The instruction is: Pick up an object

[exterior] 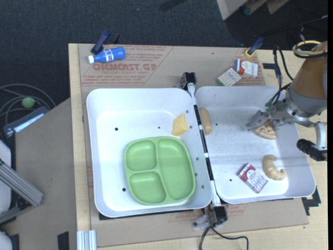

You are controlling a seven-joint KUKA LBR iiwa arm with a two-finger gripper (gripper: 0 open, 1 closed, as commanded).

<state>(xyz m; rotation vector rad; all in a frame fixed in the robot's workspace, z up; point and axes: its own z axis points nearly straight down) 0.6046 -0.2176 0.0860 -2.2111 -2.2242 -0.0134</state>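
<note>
Two bins [99, 139], bench board [156, 61] printed "GEMCAST", tool [266, 120] over pastry [266, 132]

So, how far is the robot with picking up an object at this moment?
Nothing looks lifted yet. The hand is low in the right bin, right at a tan pastry piece, so a grasp seems in progress. Whether it holds the piece cannot be told. The croissant and red packet lie nearby. Lifting is left.

A robotics lab is showing here: a plywood bench [156, 61] is sitting on dark carpet [104, 9], cables [13, 105] are coiling at nine o'clock, and metal framing [21, 184] is lying at eight o'clock.
</note>
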